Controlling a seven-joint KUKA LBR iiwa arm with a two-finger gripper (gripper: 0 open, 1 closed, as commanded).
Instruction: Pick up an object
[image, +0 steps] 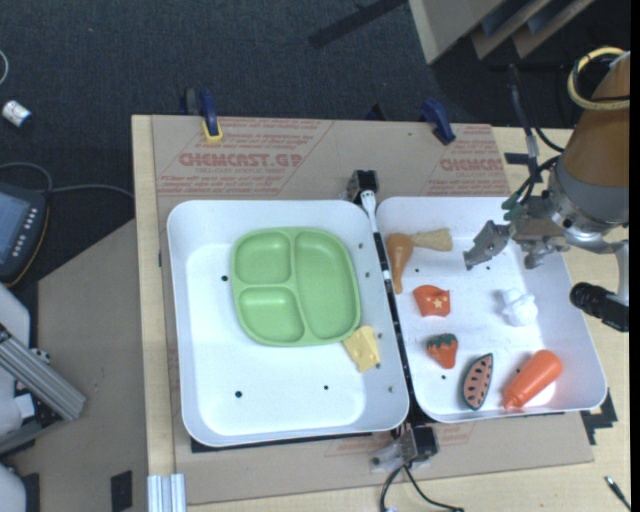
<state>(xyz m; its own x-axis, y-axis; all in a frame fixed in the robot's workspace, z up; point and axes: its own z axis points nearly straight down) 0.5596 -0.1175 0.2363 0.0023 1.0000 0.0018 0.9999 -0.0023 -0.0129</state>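
The hand hangs over the right bin with its fingers spread apart and nothing between them. A small white piece lies just below it, a carrot farther down, and a cone and red pepper to its left.

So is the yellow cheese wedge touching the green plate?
Touching. The camera view shows the yellow cheese wedge resting against the lower right rim of the green plate, no white bin floor between them.

open: right bin centre | blocked: carrot, watermelon slice at front
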